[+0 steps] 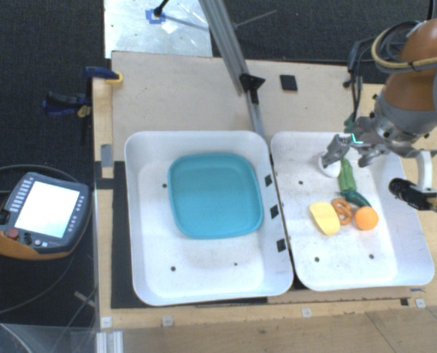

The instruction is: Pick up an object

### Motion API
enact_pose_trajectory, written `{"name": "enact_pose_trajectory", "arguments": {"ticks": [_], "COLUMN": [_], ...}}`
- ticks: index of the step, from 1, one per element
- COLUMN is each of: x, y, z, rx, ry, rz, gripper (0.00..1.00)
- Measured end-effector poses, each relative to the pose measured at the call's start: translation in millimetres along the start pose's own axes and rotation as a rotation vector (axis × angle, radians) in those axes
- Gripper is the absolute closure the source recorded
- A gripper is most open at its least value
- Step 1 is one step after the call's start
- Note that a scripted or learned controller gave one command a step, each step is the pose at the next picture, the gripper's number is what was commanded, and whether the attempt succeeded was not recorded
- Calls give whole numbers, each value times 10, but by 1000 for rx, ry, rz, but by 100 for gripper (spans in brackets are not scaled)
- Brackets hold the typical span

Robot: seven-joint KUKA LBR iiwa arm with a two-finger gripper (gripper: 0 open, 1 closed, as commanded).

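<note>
We're seeing the gripper hovering with fingers spread apart over the right bin, just above the green object. The teal tray is sitting in the left bin on the tan bench; dark carpet is surrounding it.

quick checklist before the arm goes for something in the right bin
1. Things to pick lie in the right bin: ok. A green vegetable, yellow piece, orange ball and pretzel-like piece.
2. Gripper over that bin: ok, at its top edge by the green vegetable.
3. Anything held already: cannot tell.
4. Items spaced for a clean grab: not ok, they sit clustered, touching or nearly so.
5. Left bin: ok, a teal tray lies inside it.
</note>
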State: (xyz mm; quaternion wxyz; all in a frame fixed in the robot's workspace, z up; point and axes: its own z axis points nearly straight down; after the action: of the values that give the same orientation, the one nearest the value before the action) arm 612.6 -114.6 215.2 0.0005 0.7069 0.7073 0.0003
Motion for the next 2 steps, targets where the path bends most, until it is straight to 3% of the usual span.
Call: {"name": "enact_pose_trajectory", "arguments": {"ticks": [1, 2], "x": [0, -92], "y": [0, -43], "z": [0, 550], "rx": [0, 4], "ry": [0, 0], "rz": [0, 1], "gripper": [0, 0]}}
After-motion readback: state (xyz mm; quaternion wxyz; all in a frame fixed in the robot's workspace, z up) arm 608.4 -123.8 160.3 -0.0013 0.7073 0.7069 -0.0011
